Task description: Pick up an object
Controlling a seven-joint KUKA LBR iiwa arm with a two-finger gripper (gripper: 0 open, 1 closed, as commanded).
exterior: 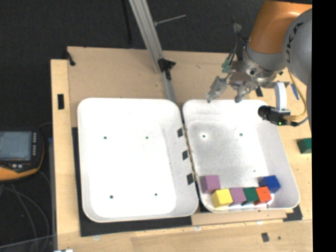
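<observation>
Nothing is picked yet — the end effector [227,92] hovers over the right white bin's [231,140] far rim, fingers apart and empty, well apart from the small coloured cubes [239,193] clustered along its near edge.

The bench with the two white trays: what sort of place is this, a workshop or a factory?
Most likely a robotics lab set up for grasping trials. A robot arm hangs its gripper over the right bin, small coloured blocks sit along that bin's near edge, and a handheld control pendant lies beside the bench.
</observation>
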